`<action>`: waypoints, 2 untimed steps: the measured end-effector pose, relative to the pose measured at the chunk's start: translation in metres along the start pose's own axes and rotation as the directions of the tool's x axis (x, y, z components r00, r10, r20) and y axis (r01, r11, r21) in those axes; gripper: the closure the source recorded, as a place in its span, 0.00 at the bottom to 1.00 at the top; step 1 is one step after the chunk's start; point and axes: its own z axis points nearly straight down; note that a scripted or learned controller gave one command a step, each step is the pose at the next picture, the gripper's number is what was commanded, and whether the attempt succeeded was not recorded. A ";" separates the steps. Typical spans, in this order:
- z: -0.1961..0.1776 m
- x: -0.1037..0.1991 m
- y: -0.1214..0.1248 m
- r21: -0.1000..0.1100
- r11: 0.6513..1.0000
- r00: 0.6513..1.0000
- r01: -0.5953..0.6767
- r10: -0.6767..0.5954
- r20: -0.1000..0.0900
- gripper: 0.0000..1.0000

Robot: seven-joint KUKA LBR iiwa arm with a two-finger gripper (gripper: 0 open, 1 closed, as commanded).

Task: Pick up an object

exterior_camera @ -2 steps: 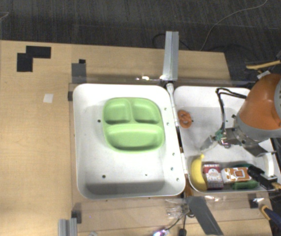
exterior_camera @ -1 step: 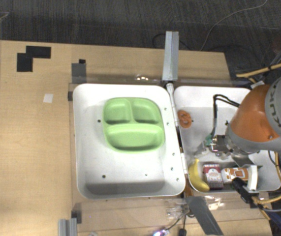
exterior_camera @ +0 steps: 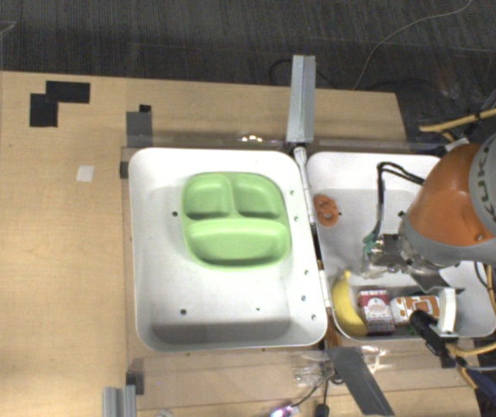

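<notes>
My arm (exterior_camera: 469, 202) reaches into the right bin (exterior_camera: 352, 176), and my gripper (exterior_camera: 378, 254) hangs low over its floor; whether my fingers are spread or closed I cannot tell. The left bin (exterior_camera: 156, 259) lies well to the far side of my fingers and holds a green tray (exterior_camera: 234, 218). Just below my fingers, against the bin's near wall, a banana (exterior_camera: 345, 304) lies beside a dark red packet (exterior_camera: 375, 311) and a brown packet (exterior_camera: 419, 306). A small orange thing (exterior_camera: 325, 209) sits apart from my fingers, near the divider
</notes>
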 end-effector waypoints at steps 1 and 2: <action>0.011 -0.076 -0.001 0.007 0.999 0.999 -0.045 0.045 0.008 1.00; 0.010 -0.079 -0.001 0.006 0.999 0.999 -0.049 0.049 0.011 0.00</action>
